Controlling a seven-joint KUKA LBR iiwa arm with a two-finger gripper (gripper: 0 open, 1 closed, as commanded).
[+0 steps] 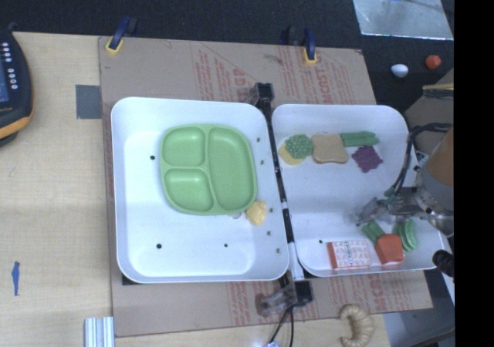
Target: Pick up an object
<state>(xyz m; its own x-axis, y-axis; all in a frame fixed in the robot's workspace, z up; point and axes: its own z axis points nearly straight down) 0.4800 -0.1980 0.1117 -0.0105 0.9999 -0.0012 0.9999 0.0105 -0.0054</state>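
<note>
White right bin (340,116) holds a dark green oblong piece (373,230) beneath the end effector (384,210), finger state unclear.

Both bins, left bin (139,245) and right bin (340,118), appear as smooth white plastic with a slight sheen. The green divided plate (208,168) looks like matt plastic. Beneath the bins lies a brown cardboard sheet (193,68), printed and dull. The bench (54,207) shows a pale wood-grain finish. The gripper (382,210) looks metallic.
</note>
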